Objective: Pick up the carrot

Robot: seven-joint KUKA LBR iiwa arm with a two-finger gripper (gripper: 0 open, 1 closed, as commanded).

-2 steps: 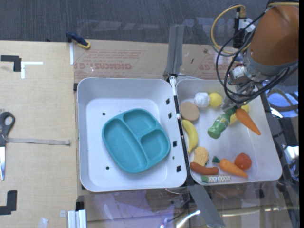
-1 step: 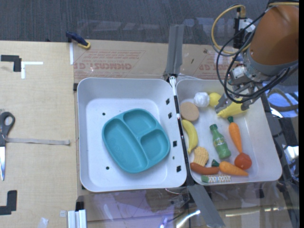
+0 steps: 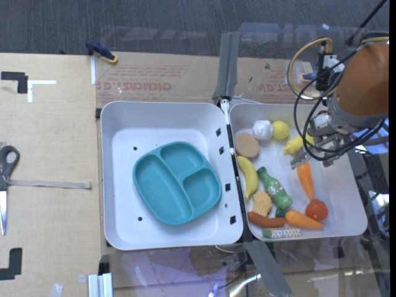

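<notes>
Before closing, move the gripper [image 3: 301, 159] a little toward 6 o'clock, over the carrot [image 3: 304, 179] near the middle of the right bin [image 3: 356, 228]. Grip across its narrow width, keeping off the tomato [image 3: 317, 210] at 5 o'clock. Cannot tell if gripper open or closed.

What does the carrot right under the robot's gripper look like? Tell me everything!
The carrot is a small orange toy, plastic-looking, shaped like a cone. It lies flat on the floor of the right bin, wide end up near the gripper, narrow tip pointing down toward the red tomato. The gripper sits just above its top end; whether they touch is unclear. A second carrot lies lower in the bin.
</notes>
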